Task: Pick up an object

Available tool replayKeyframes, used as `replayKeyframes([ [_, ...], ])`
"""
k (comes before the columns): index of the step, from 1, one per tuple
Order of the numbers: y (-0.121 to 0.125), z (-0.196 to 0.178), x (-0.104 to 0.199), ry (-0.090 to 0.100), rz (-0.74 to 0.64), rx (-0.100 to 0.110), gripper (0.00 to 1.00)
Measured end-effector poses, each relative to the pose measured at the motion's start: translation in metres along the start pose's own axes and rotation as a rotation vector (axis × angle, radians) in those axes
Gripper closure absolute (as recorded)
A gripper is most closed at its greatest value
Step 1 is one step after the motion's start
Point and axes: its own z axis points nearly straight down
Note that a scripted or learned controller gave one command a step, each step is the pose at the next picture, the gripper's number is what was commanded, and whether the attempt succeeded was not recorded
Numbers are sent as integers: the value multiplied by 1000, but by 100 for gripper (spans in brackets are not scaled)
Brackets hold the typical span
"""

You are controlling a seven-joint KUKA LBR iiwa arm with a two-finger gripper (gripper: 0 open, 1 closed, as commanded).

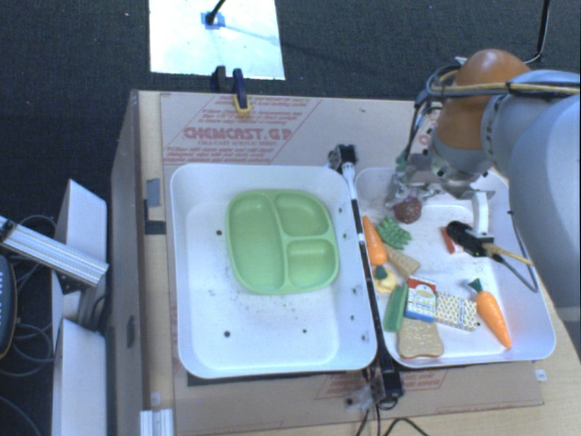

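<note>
Using the right bin [536,334] as the landmark: at its near edge there's a slice of toast [419,338], with a small printed box [421,300] just behind it and a carrot [491,317] off toward the bin's right side. Further back, a second carrot [374,241] lies along its left wall. At the far end sits a dark reddish ball [408,210], with the gripper [415,186] right over it. Can't tell whether it's spread or closed.
</note>
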Motion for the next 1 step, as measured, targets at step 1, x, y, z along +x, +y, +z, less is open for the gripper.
replayKeyframes([
  [1, -60, -91, 53, 2, 1, 1, 100],
])
